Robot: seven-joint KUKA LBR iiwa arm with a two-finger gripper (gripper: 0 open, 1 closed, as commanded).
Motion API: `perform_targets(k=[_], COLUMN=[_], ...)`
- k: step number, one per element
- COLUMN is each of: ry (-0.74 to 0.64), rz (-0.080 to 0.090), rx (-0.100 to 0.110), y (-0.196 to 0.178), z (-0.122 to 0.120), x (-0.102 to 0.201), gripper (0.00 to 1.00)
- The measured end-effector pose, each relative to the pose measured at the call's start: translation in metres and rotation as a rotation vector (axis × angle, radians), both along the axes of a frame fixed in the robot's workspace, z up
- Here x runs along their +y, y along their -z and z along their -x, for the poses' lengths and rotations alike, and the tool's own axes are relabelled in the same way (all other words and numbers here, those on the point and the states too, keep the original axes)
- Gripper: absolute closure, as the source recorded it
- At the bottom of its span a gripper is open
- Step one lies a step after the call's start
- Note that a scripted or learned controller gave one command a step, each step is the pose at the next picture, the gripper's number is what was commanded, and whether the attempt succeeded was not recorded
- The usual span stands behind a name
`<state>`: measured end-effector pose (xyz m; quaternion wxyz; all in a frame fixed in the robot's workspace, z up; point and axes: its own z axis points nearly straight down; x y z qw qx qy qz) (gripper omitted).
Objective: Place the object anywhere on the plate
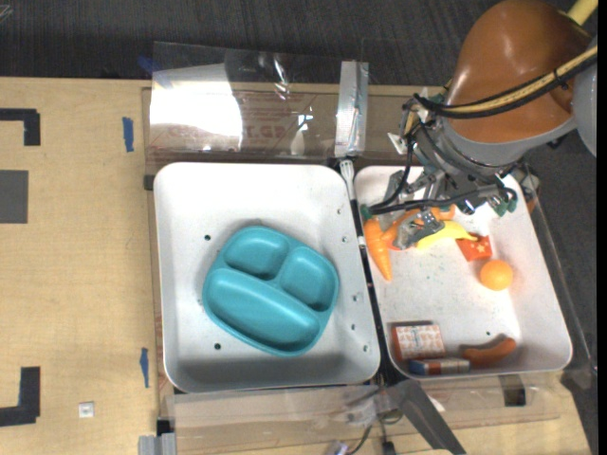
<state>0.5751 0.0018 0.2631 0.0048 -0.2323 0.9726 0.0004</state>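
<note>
You are looking down at the gripper point(424, 224) hanging low over the far left part of the right bin point(545, 254), with the arm's orange band point(507, 41) and grey wrist crowding in above it from the upper right. Cables and metal parts are tangling together around it, so you cannot tell how it is set or whether anything is truly in its grasp. It is sitting right among a cluster of toys: an orange carrot-shaped piece point(379, 245) is lying just to its left along the bin wall, a yellow banana-like piece point(446, 236) is curving just beside it, and a small red-orange piece point(476, 247) is lying next to that.

An orange ball point(494, 274) is resting apart, toward the right wall. Near the front edge a small carton point(415, 338) is lying flat with a printed label too blurred to read, a red marker-like stick point(438, 365) is lying just in front of it, and an orange sausage-shaped piece point(488, 350) is lying to the right.

The teal plate point(270, 288), with three compartments, is sitting in the middle of the left bin point(190, 197), with bare white floor showing all around it. The two bins are meeting along a shared wall between plate and toys. Clear plastic sheeting point(247, 112) is lying on the bench point(66, 273) behind the left bin.
</note>
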Motion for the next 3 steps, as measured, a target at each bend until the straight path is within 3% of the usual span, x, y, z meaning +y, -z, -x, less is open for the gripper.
perform_targets(k=[1, 2, 3], ry=[-0.021, 0.148, 0.149], rz=[-0.001, -0.002, -0.001], rx=[0.009, -0.001, 0.001], y=[0.059, 0.024, 0.025], z=[0.031, 0.05, 0.051], x=[0.062, 0.085, 0.084], gripper=[1.0, 1.0, 0.0])
